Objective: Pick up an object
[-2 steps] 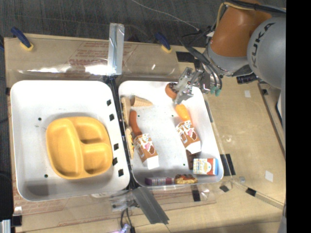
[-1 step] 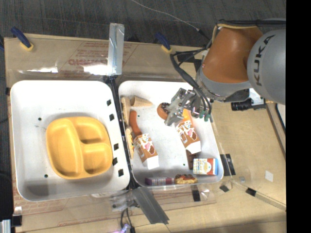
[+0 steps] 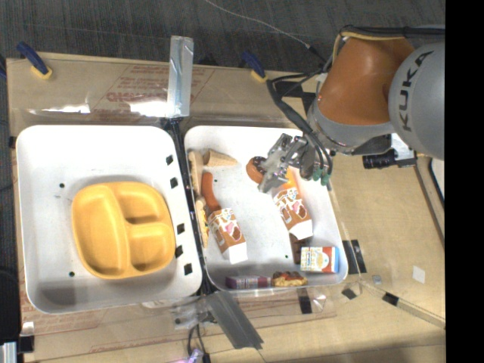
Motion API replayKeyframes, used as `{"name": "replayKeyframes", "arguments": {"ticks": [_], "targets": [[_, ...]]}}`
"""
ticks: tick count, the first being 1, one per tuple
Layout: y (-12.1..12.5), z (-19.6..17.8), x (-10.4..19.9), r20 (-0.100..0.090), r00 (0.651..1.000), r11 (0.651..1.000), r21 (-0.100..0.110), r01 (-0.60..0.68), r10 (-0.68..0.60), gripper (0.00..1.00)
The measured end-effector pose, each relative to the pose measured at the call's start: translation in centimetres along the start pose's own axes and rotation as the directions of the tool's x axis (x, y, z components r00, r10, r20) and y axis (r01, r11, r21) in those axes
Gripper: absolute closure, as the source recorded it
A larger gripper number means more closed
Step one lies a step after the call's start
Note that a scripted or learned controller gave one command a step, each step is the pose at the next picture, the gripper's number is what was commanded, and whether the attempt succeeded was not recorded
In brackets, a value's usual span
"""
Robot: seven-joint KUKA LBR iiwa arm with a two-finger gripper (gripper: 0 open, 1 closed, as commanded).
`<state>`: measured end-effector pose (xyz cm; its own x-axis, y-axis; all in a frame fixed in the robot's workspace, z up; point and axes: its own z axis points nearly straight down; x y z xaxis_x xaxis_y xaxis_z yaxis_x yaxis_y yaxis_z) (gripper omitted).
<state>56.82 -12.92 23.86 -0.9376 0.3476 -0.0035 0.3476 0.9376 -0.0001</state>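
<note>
surface: we see two white bins (image 3: 30, 203) on cardboard
gripper (image 3: 274, 174): over right bin, state unclear
target: carton (image 3: 293, 210), light, stiff; we'd pinch its long sides

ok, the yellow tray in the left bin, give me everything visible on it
The yellow tray is a rounded-corner plate, plastic by its look, moulded into compartments: one large section on its left side and two smaller ones on its right, split by raised ridges. It lies flat and right side up on the floor of the left bin, slightly rotated against the bin's edges, in the middle to lower part. Its compartments hold nothing. It touches the bin floor and no other object. The tool is over the right bin, well away.
</note>
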Motion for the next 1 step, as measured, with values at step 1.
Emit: {"name": "replayKeyframes", "arguments": {"ticks": [1], "targets": [[-2.71,-0.32,7.37,-0.003,0.996,0.996,0.001,-0.087,0.087,1.00]]}}
